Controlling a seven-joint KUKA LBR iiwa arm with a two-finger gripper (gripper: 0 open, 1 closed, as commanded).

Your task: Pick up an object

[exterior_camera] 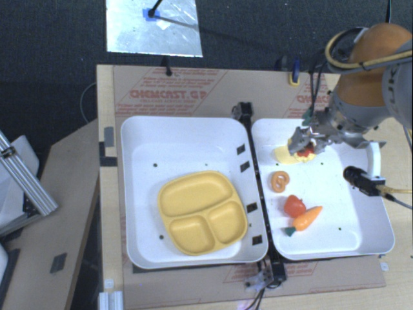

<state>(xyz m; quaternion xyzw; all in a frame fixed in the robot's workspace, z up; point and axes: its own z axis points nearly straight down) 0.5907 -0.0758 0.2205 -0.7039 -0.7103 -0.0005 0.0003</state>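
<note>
Over the right bin [361, 237], the pincer [303, 144] hangs low above a pale yellow piece [284, 154] with something red [306, 154] beside it; whether it is wide or narrow I cannot tell. These toy foods look light, stiff and smooth, so probably slippery; taking one across its narrow middle seems safest.

The arm [374, 76] is grey, with a broad orange band above the wrist — rounded and glossy. A yellowish cable loops around that orange part, and thin dark cables run down beside it. The gripper [303, 144] is a small cluster of metallic grey parts — details blurred.
</note>
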